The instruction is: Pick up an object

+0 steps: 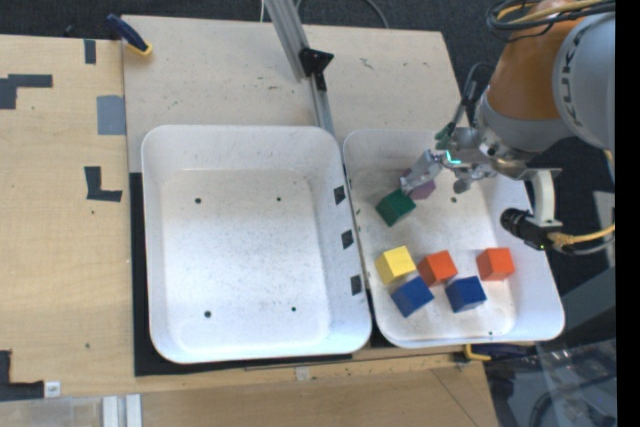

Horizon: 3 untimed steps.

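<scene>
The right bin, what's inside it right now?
Inside the right bin: a green block, yellow block, two orange blocks, two blue blocks. The gripper covers part of a purplish object.

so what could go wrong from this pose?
The tool sits over a small purple block right beside the green cube; a descent could nudge the green one instead of gripping cleanly. The purple block is half hidden, so a grasp may be partial and slip. Both lie in the right white bin.
</scene>
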Each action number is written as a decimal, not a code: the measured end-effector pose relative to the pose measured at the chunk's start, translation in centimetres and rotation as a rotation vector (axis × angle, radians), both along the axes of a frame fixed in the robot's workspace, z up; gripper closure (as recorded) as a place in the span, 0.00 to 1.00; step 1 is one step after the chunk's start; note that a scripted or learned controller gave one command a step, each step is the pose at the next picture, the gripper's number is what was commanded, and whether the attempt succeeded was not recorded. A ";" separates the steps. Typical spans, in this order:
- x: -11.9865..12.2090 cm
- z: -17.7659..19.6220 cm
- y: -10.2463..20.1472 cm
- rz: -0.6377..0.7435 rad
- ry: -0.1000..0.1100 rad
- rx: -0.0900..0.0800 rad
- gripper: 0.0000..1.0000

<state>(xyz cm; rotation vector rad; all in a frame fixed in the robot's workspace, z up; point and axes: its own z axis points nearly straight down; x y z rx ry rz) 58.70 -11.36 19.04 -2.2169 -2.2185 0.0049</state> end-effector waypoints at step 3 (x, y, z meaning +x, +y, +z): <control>-0.3 -9.5 0.1 0.000 0.000 0.000 0.00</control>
